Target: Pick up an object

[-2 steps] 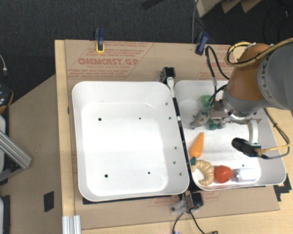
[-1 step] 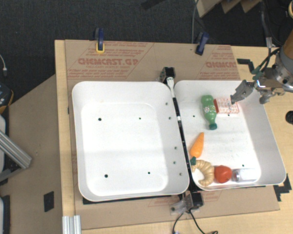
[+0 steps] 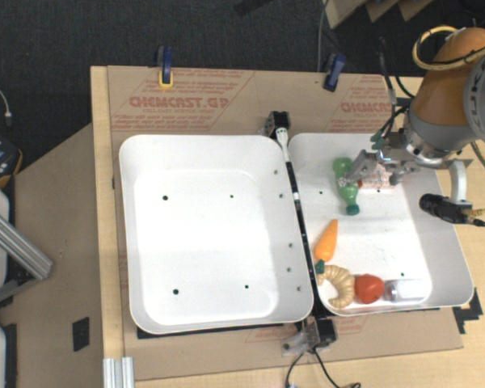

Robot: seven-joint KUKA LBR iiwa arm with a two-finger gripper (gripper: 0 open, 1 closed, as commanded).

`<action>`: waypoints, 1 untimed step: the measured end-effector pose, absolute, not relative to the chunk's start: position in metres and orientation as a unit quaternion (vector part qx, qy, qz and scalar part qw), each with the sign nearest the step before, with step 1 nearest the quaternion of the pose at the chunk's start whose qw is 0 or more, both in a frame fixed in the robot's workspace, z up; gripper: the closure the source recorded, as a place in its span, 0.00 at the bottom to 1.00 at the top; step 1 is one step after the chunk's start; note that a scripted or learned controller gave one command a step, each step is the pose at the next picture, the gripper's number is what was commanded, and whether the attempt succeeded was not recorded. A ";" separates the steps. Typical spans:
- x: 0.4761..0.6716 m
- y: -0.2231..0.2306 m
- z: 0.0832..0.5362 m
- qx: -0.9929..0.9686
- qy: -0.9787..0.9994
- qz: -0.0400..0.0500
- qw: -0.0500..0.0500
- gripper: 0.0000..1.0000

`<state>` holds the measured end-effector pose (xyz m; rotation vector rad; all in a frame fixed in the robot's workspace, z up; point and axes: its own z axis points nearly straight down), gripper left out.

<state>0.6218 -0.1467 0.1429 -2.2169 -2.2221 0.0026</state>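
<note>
A: Status of the metal two-finger gripper (image 3: 364,170)?

B: I cannot tell its state. The green plastic bottle-shaped toy (image 3: 347,186) lies just beside it, in the right white bin (image 3: 436,249).

A: Procedure?

B: I would centre over the toy, descend straight, then close.

Glossy white plastic bins (image 3: 202,314); matt brown cardboard underlay (image 3: 226,95).

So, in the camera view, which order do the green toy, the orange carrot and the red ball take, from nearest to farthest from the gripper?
Measured from the gripper:
1. Green toy, just beside it, right bin's upper part.
2. Orange carrot, mid-bin near the divider.
3. Red ball, at the near rim.
</note>
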 end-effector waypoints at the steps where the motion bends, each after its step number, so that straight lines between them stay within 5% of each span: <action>1: 0.631 -0.131 0.085 -0.707 -0.707 0.001 -0.001 0.00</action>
